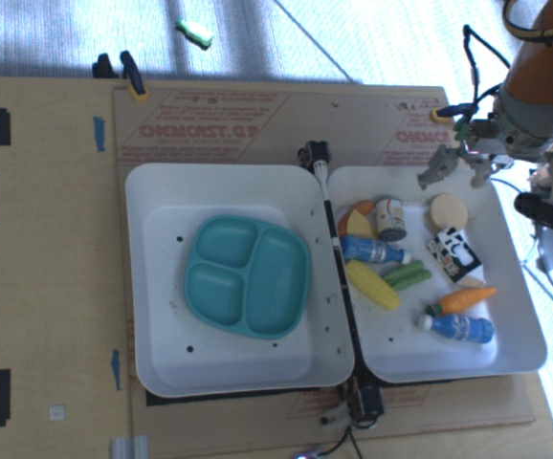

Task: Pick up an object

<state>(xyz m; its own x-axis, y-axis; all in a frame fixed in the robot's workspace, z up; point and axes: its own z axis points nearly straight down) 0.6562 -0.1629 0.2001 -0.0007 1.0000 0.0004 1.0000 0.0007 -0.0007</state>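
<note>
Round tan disc (448,209) just below the claw (460,166)

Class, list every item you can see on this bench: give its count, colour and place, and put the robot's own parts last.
Bins: 2, white, side by side.
Divided plate: 1, teal, left bin.
Bottles: 2, blue, right bin.
Corn: 1, yellow, right bin.
Carrot: 1, orange, right bin.
Can: 1, pale, right bin.
Round disc: 1, cream, right bin.
Clamps: 2, black, bench's far edge.
Arm: 1, grey and orange, right.
End effector: 1, grey, above right bin's far edge.
</note>
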